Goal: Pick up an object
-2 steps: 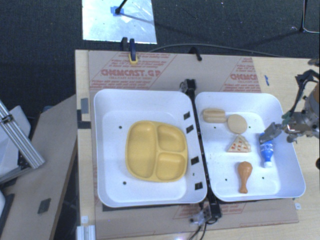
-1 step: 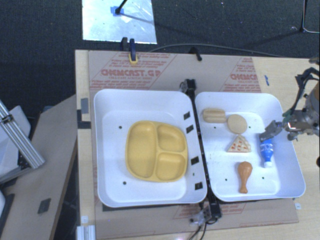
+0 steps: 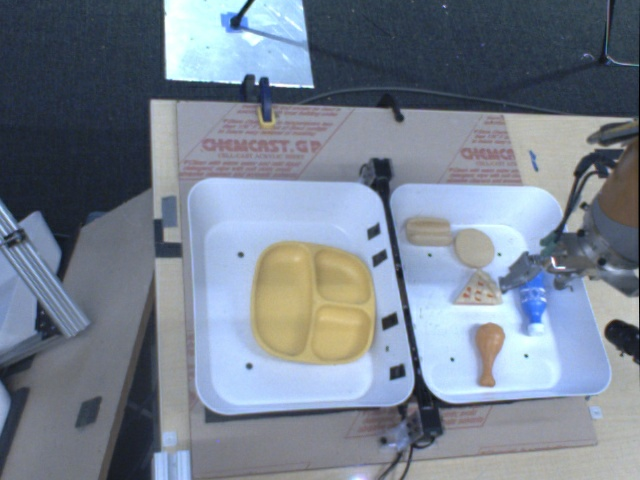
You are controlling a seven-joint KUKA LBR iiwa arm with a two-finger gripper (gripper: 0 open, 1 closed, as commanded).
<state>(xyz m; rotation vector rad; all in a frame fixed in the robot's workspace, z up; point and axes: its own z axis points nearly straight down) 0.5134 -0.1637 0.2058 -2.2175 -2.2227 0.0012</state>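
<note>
The right bin holds several toy foods. A blue bottle with a white tip lies near its right side. To the bottle's left is a pizza slice, and below that an orange-brown drumstick. A beige rolling-pin shape and a round tan disc lie at the bin's far end. My gripper reaches in from the right and hovers just over the top end of the blue bottle. It is open, one finger to each side of the bottle's top, with nothing held.
The left bin holds a yellow divided plate. A black divider with clips runs between the bins. A clamp sits at the bench's far edge. A metal frame stands at the left.
</note>
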